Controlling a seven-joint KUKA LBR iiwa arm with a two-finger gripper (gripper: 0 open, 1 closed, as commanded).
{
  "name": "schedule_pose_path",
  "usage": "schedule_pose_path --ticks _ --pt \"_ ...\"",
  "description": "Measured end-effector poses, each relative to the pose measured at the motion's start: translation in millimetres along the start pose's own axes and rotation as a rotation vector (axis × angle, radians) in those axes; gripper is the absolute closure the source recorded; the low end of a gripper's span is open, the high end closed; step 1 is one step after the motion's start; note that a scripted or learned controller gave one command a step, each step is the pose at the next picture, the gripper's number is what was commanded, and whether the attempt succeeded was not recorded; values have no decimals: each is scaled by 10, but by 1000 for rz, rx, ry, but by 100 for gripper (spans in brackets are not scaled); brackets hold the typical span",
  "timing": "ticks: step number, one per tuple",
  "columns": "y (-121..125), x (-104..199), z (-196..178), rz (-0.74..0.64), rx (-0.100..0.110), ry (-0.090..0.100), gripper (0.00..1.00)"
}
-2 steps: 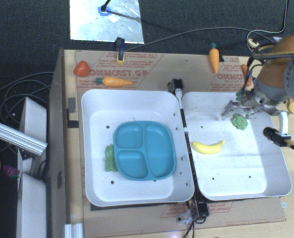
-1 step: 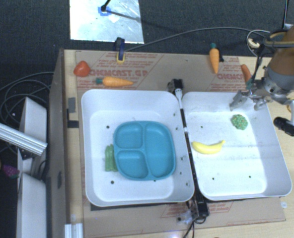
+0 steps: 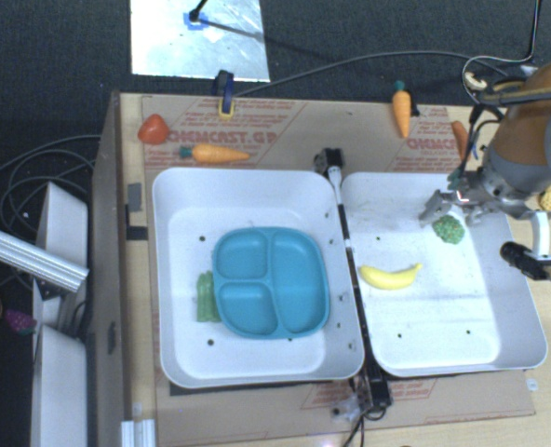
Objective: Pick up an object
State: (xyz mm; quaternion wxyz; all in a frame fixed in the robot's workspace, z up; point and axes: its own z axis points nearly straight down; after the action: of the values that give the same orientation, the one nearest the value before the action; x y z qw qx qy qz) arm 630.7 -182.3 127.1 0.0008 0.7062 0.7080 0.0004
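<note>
- Bench (image 3: 285, 119) — a brown board carrying two shallow white bins side by side, the left bin (image 3: 178, 250) and the right bin (image 3: 499, 333); on the bare strip behind the bins lie three carrots — one (image 3: 218, 154) on its side at left, one (image 3: 402, 110) near the middle, one (image 3: 459, 138) partly hidden by the arm — and one red-orange round item (image 3: 153, 129).
- Arm (image 3: 527, 128): grey with an orange band, reaching in from the right over the right bin's far corner.
- Blue plate (image 3: 271, 280): one, with several compartments, in the left bin; one green item (image 3: 206, 298) lies just beside its left edge.
- Banana (image 3: 389, 275): one, yellow, on the right bin's floor, near the divider and apart from the tool.
- Tool (image 3: 450, 209): poised directly above one green, broccoli-like object (image 3: 450, 230); whether it is released or clenched cannot be told, and no grasp is evident.
- Step in hand, as judged: the approach to the green object, the likely target. The next move calls for a straight descent around it, a firm closure, then a lift clear of the floor.
</note>
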Motion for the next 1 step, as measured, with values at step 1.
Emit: schedule_pose_path --ticks 1 --pt "99 -246 -222 1 -2 -1 0"
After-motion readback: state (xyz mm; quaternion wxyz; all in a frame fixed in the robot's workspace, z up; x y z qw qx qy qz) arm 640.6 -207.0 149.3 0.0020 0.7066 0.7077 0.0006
